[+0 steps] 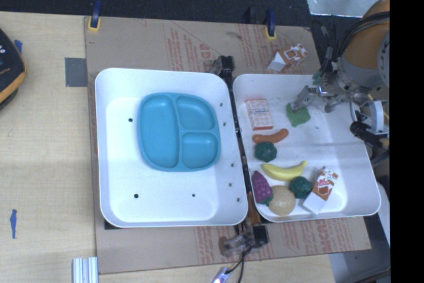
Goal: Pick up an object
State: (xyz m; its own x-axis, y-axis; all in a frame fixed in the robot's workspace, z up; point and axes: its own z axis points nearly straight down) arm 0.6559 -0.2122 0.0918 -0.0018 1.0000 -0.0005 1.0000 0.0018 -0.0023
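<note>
We've got the hand low in the right bin, green block just below-left of it. Can't tell its state. Sausage sits further left.

A light wooden bench carries a brown cardboard sheet. On the sheet, two shallow white bins sit side by side: left, right. A small carton lies far of the right bin.
</note>
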